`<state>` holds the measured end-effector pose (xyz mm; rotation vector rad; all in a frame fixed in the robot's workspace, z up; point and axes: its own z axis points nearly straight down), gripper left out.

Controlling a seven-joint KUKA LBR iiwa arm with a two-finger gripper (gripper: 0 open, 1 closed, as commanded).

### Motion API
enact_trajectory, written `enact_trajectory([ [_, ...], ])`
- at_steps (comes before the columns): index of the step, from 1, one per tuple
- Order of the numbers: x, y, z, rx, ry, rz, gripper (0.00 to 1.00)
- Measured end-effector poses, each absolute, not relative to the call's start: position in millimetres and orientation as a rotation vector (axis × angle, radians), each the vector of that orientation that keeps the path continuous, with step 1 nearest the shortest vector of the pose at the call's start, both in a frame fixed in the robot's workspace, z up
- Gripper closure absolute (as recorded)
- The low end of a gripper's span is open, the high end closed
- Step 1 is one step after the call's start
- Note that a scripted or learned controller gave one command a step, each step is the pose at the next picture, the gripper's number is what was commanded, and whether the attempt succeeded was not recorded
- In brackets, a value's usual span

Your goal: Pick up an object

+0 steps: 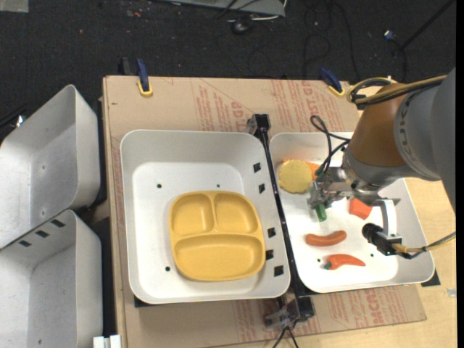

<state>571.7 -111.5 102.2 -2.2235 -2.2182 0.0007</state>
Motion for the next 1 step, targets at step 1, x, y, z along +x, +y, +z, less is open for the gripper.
enact_trajectory([
  [1,569.0,-121.3,156.9,-2.226,-2.221,-0.003,1.00],
])
